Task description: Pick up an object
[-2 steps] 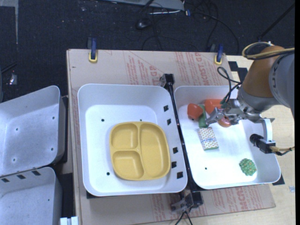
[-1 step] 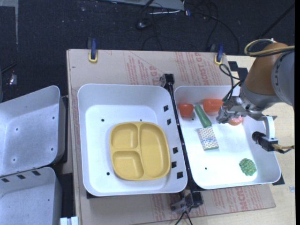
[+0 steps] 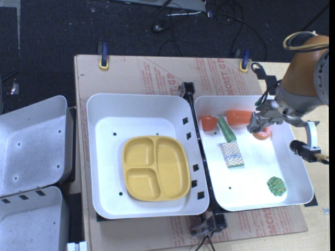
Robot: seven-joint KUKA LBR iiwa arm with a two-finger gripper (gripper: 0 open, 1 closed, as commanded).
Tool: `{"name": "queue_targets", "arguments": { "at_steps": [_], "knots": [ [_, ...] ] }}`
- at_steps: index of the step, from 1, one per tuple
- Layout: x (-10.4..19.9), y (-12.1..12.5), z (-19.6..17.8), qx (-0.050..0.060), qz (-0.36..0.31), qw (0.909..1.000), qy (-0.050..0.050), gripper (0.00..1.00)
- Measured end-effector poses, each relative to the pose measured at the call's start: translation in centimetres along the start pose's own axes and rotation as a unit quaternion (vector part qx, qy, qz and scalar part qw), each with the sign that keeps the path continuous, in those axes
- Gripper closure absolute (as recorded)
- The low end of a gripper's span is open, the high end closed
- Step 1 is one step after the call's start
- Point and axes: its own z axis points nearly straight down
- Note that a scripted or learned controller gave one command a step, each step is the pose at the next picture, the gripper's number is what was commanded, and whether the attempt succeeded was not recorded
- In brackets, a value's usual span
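My gripper (image 3: 259, 125) hangs over the far right part of the right bin (image 3: 293, 156), directly over a small red-and-white object (image 3: 263, 134) that peeks out beneath it. Just left of it lie an orange-red carrot-like piece (image 3: 238, 117), a green stick (image 3: 226, 129) and a small red piece (image 3: 209, 122). A patterned green-and-white packet (image 3: 232, 154) lies mid-bin, and a green knobbly ball (image 3: 276, 185) sits near the front right corner.
The left bin (image 3: 104, 140) holds a yellow three-compartment plate (image 3: 156, 167). A black divider (image 3: 196, 140) runs between the bins. White trays (image 3: 31, 140) stand off the bench to the left. Clamps (image 3: 103, 61) grip the board's far edge.
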Motion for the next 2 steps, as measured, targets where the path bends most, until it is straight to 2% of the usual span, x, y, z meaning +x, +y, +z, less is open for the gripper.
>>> {"name": "queue_targets", "arguments": {
  "at_steps": [1, 2],
  "knots": [
    [0.0, 0.2, -5.4, -0.001, -0.001, 1.0, -0.001, 1.0],
    [5.7, -1.5, -5.5, 0.003, -0.003, 1.0, 0.002, 1.0]
  ]
}}
